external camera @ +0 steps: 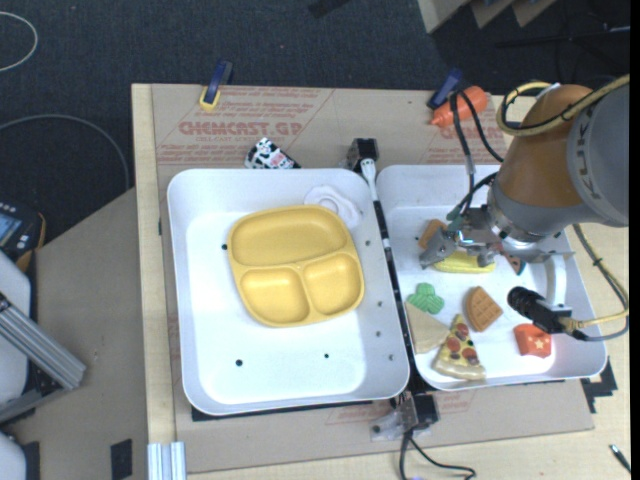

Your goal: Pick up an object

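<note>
My gripper (455,250) is down in the right bin (420,190), with its metal fingers right over a yellow banana-like piece (465,264). A brown piece (432,234) lies just left of the fingers. The arm's grey and orange wrist covers the bin's back right part. In front of the gripper lie a green toy (425,299), a brown cracker (482,309), a pizza slice (459,350) and a red piece (533,341). The view does not show a thing between the fingers.
The left bin (200,298) holds a yellow divided plate (295,264) and a small white ring (333,202) behind it. A black clamp (363,154) sits between the bins at the back. A black part of the arm (537,309) sticks out over the right bin's front.
</note>
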Robot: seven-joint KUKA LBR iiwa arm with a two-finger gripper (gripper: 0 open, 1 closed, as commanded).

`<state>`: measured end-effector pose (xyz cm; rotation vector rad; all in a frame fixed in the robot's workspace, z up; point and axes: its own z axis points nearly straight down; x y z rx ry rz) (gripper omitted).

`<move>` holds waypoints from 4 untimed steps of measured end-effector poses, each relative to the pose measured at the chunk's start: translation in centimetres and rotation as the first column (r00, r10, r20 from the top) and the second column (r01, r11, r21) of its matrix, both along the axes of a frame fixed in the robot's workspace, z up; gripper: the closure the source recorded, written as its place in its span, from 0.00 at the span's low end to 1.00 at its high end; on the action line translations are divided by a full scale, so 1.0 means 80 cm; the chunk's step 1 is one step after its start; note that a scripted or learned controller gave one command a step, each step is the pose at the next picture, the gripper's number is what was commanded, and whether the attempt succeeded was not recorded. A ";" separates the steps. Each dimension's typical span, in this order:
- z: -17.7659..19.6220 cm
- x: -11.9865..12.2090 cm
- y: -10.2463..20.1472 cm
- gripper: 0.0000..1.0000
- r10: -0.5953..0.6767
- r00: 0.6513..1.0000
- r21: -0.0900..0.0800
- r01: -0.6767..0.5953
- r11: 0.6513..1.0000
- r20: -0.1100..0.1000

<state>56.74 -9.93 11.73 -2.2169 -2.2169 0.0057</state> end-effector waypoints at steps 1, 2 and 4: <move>-0.032 0.006 -0.005 0.00 -0.002 1.000 -0.010 0.003 1.000 0.020; -0.011 0.012 -0.006 1.00 -0.002 0.999 -0.013 0.002 1.000 0.038; 0.123 0.020 -0.015 1.00 0.001 1.000 -0.004 -0.001 1.000 0.016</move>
